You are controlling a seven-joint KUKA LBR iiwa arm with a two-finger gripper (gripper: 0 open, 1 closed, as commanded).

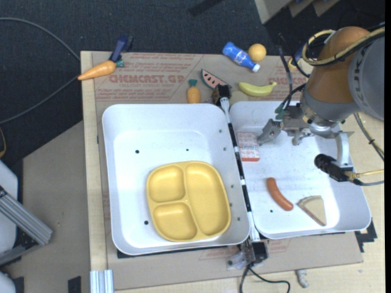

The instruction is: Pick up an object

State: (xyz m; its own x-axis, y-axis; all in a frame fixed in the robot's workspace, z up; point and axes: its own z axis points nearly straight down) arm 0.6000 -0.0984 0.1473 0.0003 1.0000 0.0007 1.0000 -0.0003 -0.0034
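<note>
Nearest you, at the front of the desk [55,182], sat the left bin [122,139] holding just the yellow divided plate [186,199], three compartments, all bare. Over to the right bin [354,215]: a sausage [279,194] lay slantwise near its middle, and just beside it, toward the front right corner, a tan wedge of bread [316,208], the two close but apart. A small red-and-white label [248,148] lay against that bin's left wall.

And there was the tool [282,132], up over the far end of the right bin, fingers spread and nothing between them, well apart from the sausage. You'd have judged the sausage the likeliest pick: light, probably smooth plastic, rounded and apt to roll, so best pinched across its middle, jaws square to its length. The bread wedge looked flat and thin, harder to get fingers under.

Beyond the bins, loose on the desk: a carrot [98,71], a banana [256,89], a blue bottle [239,56], a watermelon slice [209,79].
</note>
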